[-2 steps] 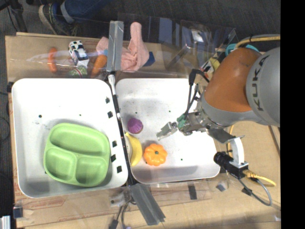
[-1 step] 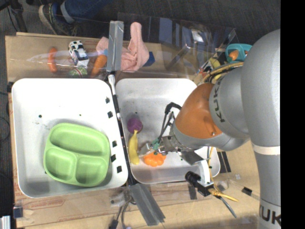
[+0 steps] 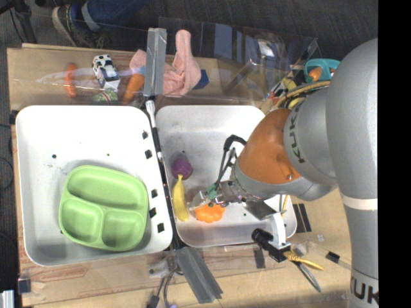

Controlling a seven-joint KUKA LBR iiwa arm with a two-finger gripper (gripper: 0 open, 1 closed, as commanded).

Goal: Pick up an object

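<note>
1 fixed camera above the bench (image 3: 38, 59), looking down at a slant, both white bins (image 3: 38, 133) in frame

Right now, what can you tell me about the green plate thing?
The light green plastic divided tray lies flat in the left white bin, toward its front. It has rounded corners, one long section and two smaller ones, all empty. It looks smooth and a bit shiny. Nothing touches it but the bin floor.

bins (image 3: 38, 127): white, smooth, faintly glossy plastic | divided tray (image 3: 103, 207): green matt plastic | arm (image 3: 347, 108): grey satin shell, glossy orange band (image 3: 273, 153) | cloth (image 3: 180, 63): pink, soft, crumpled | bench (image 3: 38, 63): pale wood
</note>
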